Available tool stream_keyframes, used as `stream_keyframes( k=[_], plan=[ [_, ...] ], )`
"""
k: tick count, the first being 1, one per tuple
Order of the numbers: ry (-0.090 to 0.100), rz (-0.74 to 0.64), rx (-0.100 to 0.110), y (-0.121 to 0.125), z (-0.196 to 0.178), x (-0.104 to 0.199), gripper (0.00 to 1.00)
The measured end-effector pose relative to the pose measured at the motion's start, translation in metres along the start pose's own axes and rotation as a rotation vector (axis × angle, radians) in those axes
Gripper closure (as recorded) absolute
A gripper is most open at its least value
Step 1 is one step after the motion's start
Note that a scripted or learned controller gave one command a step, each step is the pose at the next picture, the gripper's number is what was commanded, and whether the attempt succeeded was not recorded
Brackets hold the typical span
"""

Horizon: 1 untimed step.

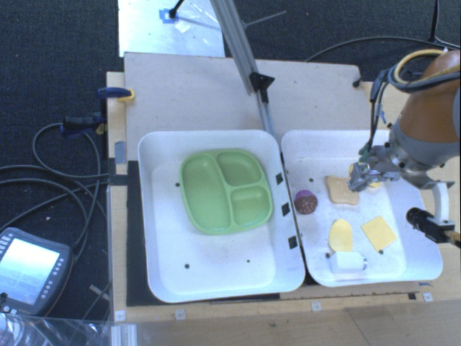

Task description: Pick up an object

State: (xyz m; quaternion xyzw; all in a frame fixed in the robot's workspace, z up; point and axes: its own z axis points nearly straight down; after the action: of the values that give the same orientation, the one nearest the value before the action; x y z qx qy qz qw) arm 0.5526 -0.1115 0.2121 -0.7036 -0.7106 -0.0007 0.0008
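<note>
White block [348, 260] nearest camera, right bin [425, 269]; gripper [359, 176] hovers over tan slice [341, 190].
Slice lies upper-middle of bin, flat, likely light, stiff; grasp by an edge. Claw state: cannot tell, probably blurred.

green divided plate [226, 190] in left bin [162, 265], teach pendant [29, 267] on floor
</note>
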Motion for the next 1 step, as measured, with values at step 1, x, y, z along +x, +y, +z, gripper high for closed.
stream_keyframes(
  k=[1],
  plan=[
    [0.0,0.0,0.001,-0.016,0.003,0.0472,1.0]
  ],
)
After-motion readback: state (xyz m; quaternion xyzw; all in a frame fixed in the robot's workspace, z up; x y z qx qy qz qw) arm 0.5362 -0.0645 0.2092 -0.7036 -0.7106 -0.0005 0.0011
